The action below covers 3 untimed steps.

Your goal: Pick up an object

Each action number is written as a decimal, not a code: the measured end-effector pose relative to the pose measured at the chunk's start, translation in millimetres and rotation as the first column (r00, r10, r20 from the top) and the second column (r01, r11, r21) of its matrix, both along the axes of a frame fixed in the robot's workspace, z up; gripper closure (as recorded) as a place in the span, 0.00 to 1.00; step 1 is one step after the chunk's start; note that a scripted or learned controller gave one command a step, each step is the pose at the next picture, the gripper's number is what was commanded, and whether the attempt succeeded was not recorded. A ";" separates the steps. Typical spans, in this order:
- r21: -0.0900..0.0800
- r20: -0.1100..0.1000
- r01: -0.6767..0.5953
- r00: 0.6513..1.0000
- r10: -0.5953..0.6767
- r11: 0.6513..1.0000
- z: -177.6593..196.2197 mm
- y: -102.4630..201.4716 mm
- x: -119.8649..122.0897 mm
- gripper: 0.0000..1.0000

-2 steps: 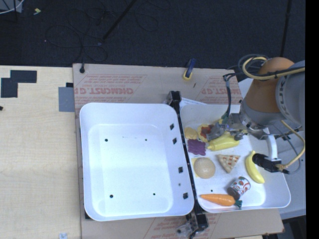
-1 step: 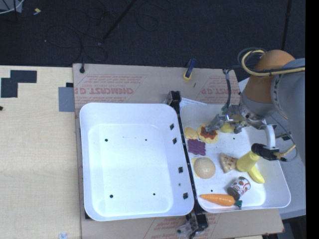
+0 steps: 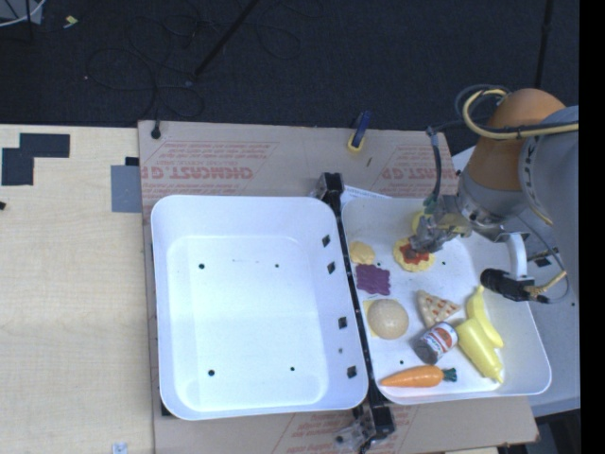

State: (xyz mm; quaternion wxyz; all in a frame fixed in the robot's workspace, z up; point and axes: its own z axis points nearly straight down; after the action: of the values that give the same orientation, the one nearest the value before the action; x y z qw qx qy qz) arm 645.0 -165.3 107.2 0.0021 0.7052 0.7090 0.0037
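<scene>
The hand, its opening too dark to judge, hangs directly over the red-and-yellow toy near the far side of the right bin, so the pick looks like a straight descent.

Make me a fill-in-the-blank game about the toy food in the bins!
1. The orange plastic carrot lies in the ___ white bin.
2. The gripper hangs over the round yellow toy with a ___ centre.
3. The yellow plastic banana lies by that bin's ___ wall.
4. The purple toy grapes lie beside the ___ between the bins.

Missing words: right; red; right; divider
</scene>
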 end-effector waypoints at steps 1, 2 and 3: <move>-0.005 0.017 0.004 1.000 -0.004 1.000 -7.5 -26.3 -39.1 1.00; -0.009 0.008 0.005 1.000 -0.005 1.000 218.1 -45.8 -20.4 1.00; -0.006 0.001 0.004 1.000 -0.004 1.000 308.7 -39.2 0.0 1.00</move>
State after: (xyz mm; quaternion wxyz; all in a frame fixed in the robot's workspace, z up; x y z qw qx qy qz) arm 645.0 -204.4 415.9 0.0046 0.7068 0.7074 0.0022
